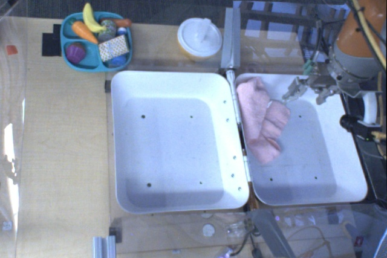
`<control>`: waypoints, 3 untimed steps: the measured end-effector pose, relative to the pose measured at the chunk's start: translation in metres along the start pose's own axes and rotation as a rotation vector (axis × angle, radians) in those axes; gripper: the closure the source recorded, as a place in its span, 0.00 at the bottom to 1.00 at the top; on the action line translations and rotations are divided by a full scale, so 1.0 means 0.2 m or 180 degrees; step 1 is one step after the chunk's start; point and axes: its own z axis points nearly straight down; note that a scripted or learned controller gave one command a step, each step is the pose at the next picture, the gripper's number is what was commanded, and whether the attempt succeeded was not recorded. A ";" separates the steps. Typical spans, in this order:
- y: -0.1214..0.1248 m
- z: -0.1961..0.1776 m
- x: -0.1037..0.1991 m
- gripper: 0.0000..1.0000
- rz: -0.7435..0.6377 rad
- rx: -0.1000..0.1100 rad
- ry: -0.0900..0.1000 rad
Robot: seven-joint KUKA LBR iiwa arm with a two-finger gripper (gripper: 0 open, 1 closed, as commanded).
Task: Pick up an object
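Nearest the camera, the front rims of the two white bins were seen side by side on the counter (54, 190). The left bin (175, 84) had nothing lying on its floor. In the right bin (314, 190), a pink cloth (263, 124) was found crumpled along the left wall, close to the divider between the bins, its folds bunched rather than spread flat; that heaped shape was judged to offer raised edges for a pinch.

Further back, the hand (305, 92) was held over the right bin's rear part, just beside the cloth's upper right edge, apparently placed for a reach toward it. The fingers appeared spread, with nothing between them.

Farthest off, a blue tray of toy food (66, 48) and a lidded white bowl (199, 38) were set on the counter behind the bins, out of the working area.
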 end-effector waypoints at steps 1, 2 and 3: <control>0.03 0.65 0.04 0.00 -0.0042 -0.0013 -0.0001; 0.25 0.69 -0.34 0.00 -0.0317 -0.0014 -0.0007; 0.31 0.34 -0.42 0.00 -0.0482 -0.0016 -0.0010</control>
